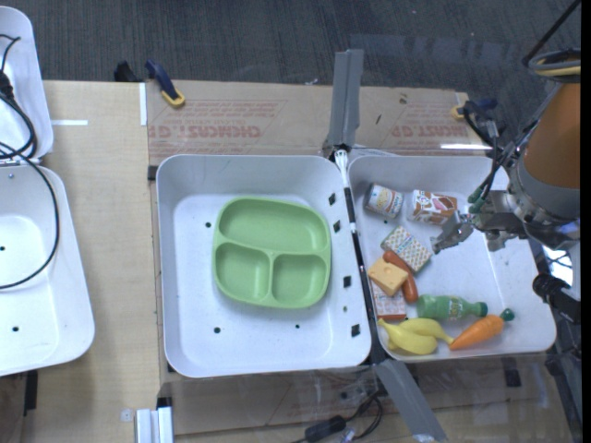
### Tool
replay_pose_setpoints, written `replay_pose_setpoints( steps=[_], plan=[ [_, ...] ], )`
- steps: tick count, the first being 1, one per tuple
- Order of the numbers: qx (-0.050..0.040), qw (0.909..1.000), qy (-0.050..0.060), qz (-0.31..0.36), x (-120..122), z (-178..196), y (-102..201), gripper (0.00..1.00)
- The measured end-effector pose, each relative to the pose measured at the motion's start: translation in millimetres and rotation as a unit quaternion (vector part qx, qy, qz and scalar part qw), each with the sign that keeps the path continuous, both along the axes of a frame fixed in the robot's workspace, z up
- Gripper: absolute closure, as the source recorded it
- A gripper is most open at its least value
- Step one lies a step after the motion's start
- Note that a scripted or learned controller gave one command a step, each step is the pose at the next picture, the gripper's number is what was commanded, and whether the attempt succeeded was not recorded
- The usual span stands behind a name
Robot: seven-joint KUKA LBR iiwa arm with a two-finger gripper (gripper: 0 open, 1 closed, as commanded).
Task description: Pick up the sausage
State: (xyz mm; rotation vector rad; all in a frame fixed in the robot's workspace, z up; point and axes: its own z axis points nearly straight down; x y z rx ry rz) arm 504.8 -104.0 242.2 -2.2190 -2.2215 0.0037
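Observation:
The sausage (407,285) is a short red-orange piece lying in the right bin (517,275), toward its left side. It rests against an orange cheese block (387,276) and just below a checkered cracker (407,247). My gripper (452,236) hangs over the middle of the right bin, to the upper right of the sausage and apart from it. Nothing shows in its grasp.
A can (383,200) and a snack packet (433,207) lie at the back of the right bin. A green bottle (450,307), a carrot (480,330) and a banana (413,337) lie along its front. The left bin (185,275) holds a green divided plate (272,252).

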Motion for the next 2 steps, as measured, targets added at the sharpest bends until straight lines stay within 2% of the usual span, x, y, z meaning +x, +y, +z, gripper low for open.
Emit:
replay_pose_setpoints(
  steps=[1,2],
  plan=[
    [0.0003,0.9994,-0.001,0.035,9,-118,10,0.00],
    [-0.0003,0.9996,-0.013,0.024,24,-141,1,0.00]
  ],
)
